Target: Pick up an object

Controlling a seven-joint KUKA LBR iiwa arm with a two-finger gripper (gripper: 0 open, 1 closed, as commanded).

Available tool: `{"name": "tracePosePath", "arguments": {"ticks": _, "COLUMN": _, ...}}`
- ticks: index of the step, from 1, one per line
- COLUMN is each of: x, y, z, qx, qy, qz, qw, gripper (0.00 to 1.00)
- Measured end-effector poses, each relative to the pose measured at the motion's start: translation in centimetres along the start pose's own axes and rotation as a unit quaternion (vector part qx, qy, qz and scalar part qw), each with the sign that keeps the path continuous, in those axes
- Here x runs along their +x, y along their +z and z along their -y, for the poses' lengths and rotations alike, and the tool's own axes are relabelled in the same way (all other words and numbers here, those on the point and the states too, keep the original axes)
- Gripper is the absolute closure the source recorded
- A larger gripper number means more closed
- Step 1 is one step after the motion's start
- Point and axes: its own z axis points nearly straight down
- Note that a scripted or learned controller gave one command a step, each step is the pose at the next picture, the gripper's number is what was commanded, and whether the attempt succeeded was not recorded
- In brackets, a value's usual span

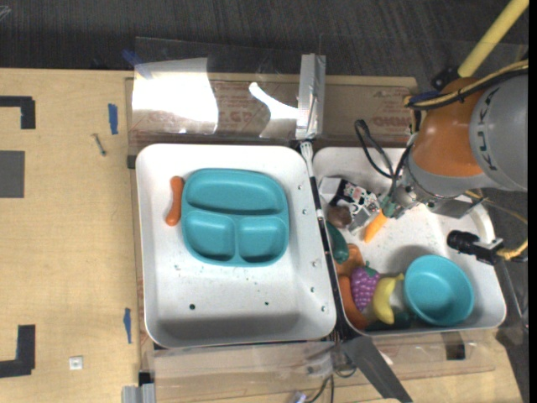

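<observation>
Even, fairly bright light falls from above. Strong glare whitens the clear sheet behind the left bin's far edge. Shadows are soft and short, darkest under the arm in the right bin. The picture is slightly soft and grainy throughout.

We see a rounded grey arm above the right white bin, with a glossy orange band at its wrist. Dark lettering marks the grey shell. Black cables loop beside the band. Its small metal gripper, possibly silver, is blurred.
</observation>
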Motion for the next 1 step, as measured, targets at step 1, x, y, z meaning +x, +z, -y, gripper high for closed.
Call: {"name": "tracePosePath", "arguments": {"ticks": 1, "x": -1.81, "y": 0.07, "z": -0.83, "qx": 0.0, "qy": 0.003, "qz": 0.001, "qw": 1.0, "gripper": 0.0}}
